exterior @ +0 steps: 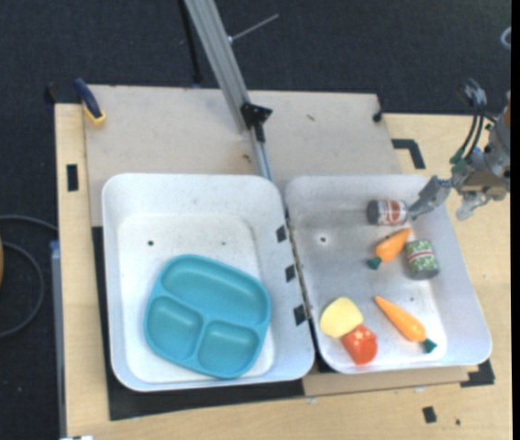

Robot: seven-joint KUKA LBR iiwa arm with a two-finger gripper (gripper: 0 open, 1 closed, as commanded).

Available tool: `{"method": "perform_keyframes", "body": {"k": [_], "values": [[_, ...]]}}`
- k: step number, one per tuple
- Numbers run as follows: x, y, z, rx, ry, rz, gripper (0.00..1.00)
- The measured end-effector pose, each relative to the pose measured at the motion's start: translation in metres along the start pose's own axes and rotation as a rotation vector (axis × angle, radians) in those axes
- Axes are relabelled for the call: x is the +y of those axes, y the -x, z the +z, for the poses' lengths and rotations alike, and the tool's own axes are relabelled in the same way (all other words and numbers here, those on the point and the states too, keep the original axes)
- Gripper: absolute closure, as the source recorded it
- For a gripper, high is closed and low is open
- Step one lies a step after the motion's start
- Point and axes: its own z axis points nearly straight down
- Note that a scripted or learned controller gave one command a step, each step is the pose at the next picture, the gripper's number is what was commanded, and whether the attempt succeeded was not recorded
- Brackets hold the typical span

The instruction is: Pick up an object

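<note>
The right bin [333, 209] holds a small red-and-white can [386, 212] on its side, a green can [420, 258], two orange carrots [391, 246] [402, 319], a yellow piece [340, 317] and a red piece [359, 345]. My gripper [449, 200] hangs over the bin's far right corner, just right of the red-and-white can. Its two fingers [429, 195] are spread apart and hold nothing, so it is open.
The left bin [122, 209] carries a blue divided plate [207, 314]. A slanted metal rail [218, 49] runs down from the top to the gap between the bins. A yellow-and-blue clamp [90, 104] sits at the bench's far left corner.
</note>
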Motion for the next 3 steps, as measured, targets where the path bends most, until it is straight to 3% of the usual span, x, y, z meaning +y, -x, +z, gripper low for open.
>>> {"method": "perform_keyframes", "body": {"k": [1,3], "values": [[0.002,-0.001,-0.008,-0.002,0.012,-0.003,0.0],[-0.007,0.002,0.083,-0.003,0.008,-0.001,0.0]]}}
